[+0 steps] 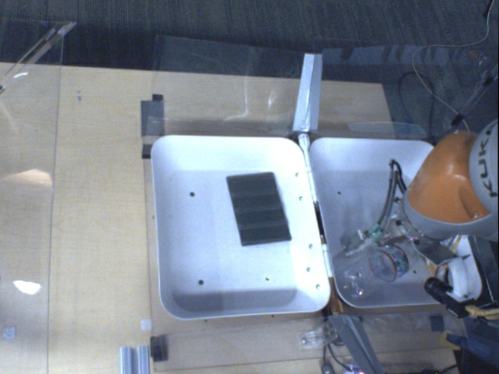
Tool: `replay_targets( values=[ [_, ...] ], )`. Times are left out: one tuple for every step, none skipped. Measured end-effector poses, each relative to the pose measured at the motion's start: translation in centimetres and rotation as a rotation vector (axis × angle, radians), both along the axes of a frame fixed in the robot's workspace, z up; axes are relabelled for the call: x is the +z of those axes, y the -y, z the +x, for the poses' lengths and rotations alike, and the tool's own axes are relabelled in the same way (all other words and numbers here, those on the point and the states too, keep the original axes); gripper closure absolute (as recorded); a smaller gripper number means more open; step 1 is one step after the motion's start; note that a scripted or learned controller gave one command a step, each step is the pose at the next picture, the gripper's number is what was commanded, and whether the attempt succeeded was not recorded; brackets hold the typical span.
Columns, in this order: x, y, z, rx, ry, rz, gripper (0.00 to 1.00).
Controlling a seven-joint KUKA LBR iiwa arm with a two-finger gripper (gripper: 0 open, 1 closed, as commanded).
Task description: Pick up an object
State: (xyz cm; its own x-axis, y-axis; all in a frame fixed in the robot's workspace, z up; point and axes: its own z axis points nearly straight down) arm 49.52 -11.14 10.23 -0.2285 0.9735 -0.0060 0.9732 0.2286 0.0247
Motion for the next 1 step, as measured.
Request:
replay_targets(
  values=[
    [-1.29,-1.69,4.85,-0.026,-0.011,0.000,0.00]
  ],
)
